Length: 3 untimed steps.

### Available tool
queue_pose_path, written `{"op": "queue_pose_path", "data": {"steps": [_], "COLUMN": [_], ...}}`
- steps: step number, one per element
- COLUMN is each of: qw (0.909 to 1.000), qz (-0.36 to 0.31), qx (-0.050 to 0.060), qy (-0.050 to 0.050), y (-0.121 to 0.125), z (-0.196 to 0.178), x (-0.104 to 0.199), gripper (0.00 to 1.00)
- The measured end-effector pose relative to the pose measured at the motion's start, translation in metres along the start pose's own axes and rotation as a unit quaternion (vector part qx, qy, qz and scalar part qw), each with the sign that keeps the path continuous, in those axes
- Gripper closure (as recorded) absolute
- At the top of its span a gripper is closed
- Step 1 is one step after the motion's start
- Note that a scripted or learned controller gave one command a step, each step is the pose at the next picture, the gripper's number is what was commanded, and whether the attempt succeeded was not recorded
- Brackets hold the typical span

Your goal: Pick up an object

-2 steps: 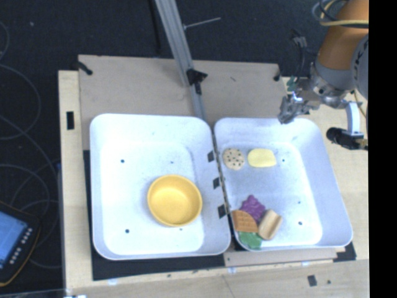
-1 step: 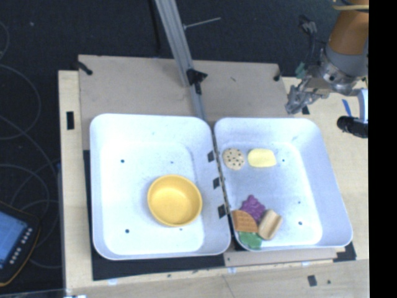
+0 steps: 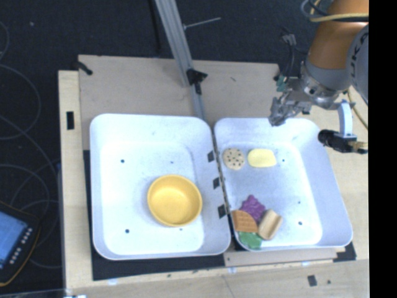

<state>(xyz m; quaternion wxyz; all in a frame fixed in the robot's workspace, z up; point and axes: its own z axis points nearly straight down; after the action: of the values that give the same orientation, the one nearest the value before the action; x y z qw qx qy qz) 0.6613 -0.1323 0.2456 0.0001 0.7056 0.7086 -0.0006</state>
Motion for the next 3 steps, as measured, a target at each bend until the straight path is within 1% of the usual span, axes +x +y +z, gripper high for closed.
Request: {"op": "queue_pose_path", "data": {"steps": [2,3], "qw": [1.0000,1.0000], "qz": [-0.001,-0.001], "qx": [0.000,0.000], "qy": [0.001,0.001], "y": [-0.053,-0.071], "z": [0.013,0.020], "x": [0.094,0.145], "gripper": [1.00,1.00]}}
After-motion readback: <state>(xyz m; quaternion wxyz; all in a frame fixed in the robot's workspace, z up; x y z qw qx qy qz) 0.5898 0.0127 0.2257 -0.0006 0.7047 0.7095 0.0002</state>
